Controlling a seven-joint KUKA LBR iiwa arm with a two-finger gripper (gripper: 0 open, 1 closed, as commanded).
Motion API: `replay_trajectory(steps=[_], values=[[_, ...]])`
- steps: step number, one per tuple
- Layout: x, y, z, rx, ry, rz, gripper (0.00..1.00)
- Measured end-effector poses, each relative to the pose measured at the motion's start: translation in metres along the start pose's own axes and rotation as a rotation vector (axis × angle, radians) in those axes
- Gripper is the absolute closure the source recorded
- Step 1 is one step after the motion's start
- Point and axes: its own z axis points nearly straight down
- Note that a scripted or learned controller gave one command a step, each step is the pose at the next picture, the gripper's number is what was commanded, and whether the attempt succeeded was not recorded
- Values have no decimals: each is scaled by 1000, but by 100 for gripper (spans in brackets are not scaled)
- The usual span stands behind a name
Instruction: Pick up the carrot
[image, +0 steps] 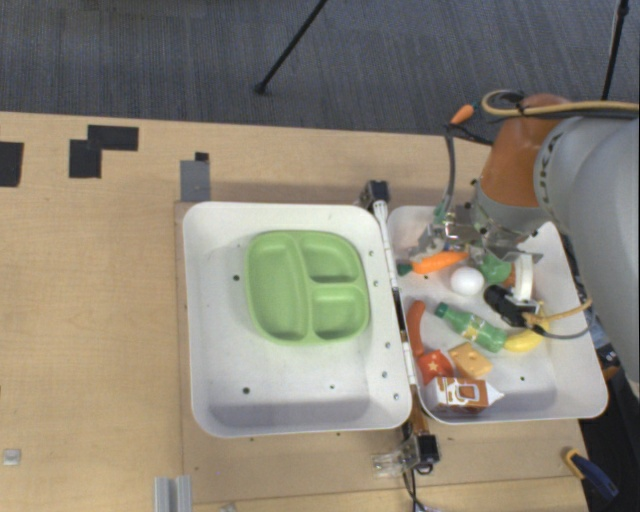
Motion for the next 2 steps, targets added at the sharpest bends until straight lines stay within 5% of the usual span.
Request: replay_trajectory(steps=[1,2], values=[[0,-1,1,0,1,20,0],[-2,-1,1,0,-3,-119,0]])
